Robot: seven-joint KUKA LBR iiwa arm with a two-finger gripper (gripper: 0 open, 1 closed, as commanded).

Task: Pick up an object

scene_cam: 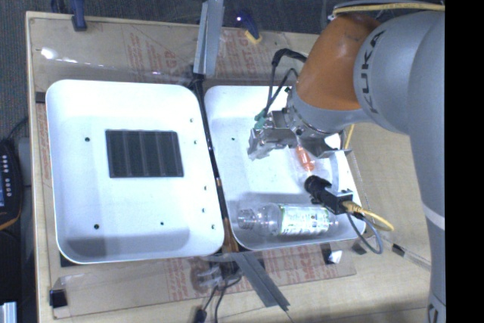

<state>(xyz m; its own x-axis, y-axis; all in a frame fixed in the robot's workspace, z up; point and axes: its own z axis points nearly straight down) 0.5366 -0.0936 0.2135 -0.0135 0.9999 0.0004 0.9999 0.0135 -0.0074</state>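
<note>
The pincer (259,146) hangs over the right bin (238,185); spread or pressed together, I cannot tell. The clear bottle (291,220) lies on its side along the near wall, where round things tend to settle, apart from the pincer.

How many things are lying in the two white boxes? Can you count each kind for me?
Clear plastic bottle, in the right bin: 1
Small orange thing, in the right bin: 1
Dark ribbed rectangle, in the left bin: 1
Total: 3
</note>
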